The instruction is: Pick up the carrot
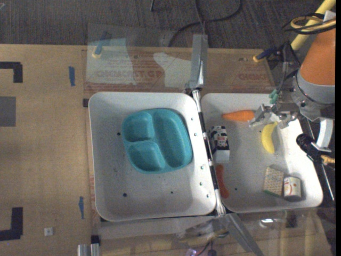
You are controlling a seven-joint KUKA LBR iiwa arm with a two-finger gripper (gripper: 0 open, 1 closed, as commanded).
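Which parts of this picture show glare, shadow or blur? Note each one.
Camera view: glare washes the left bin floor pale; the teal tray casts little shadow; the gripper beside the carrot looks soft and blurred; clear sheeting behind the bins reflects light.

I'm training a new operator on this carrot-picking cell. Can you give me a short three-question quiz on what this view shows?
1. True or false: the carrot lies in the left bin.
2. What sits in the left bin? A) teal divided tray B) banana C) carrot
3. Fill in: the yellow item just below the gripper is a ____.

Key:
1. False; it lies in the right bin.
2. A, the teal divided tray.
3. Banana.
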